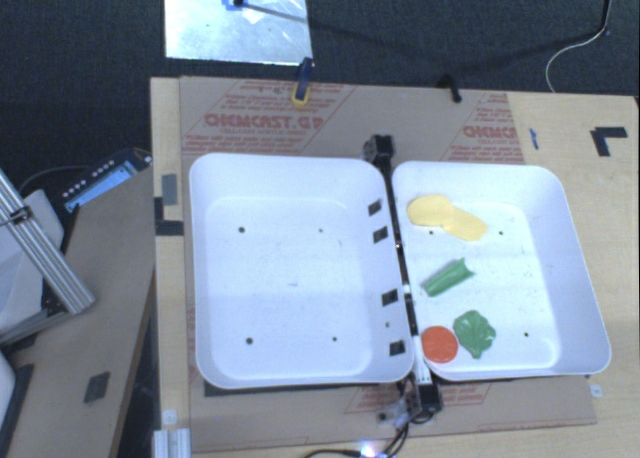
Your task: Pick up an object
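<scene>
The camera view looks down on the table [560,116], whose brown top carries two shallow white bins side by side. The left bin [290,271] sits toward the table's left edge. The right bin [575,276], toward the table's right edge, holds four small things, all candidates for the pick.

Largest is the yellow piece [446,216], flat and pale, lying near the bin's far-left corner. Next comes the green leafy piece [475,332], close to the bin's near edge. The green pod [446,277] lies aslant between those two, well apart from the walls. Smallest is the orange-red round piece [439,344], in the bin's near-left corner, just beside the leafy piece and close to the hinge wall.

The state of the hand cannot be told from this view.

To do the pick well, I would judge the green pod the best target: it has free floor on every side, and its narrow body suits a two-finger pinch across its short width. The round piece looks riskier, since the corner wall and its neighbour crowd the approach. The yellow piece seems flat enough to slip under closing fingers. Come straight down, centred, fingers square to the pod's long axis.
</scene>
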### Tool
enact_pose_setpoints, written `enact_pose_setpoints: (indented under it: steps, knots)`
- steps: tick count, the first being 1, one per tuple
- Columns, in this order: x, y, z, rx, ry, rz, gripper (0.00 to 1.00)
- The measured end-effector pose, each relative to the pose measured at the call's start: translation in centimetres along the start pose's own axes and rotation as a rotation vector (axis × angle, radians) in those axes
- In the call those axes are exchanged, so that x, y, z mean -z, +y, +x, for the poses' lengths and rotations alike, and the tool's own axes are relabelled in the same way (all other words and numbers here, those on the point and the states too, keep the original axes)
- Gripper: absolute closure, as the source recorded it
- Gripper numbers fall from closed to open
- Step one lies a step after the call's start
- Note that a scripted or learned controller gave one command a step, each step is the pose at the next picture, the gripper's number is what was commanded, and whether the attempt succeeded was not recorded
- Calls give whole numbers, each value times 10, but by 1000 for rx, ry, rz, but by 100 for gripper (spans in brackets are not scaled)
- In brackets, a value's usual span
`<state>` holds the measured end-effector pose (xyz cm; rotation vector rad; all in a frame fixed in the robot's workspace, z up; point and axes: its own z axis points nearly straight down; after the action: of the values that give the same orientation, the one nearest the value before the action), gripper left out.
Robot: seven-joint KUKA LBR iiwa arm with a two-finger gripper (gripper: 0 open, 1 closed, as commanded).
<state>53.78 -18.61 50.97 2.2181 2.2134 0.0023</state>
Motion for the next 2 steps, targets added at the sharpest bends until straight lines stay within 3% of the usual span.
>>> enact_pose_setpoints:
  steps: [1, 2]
  knots:
    - [23, -51, -22, 0, 2, 1, 100]
    - [-109, -52, 19, 8, 8, 15, 100]
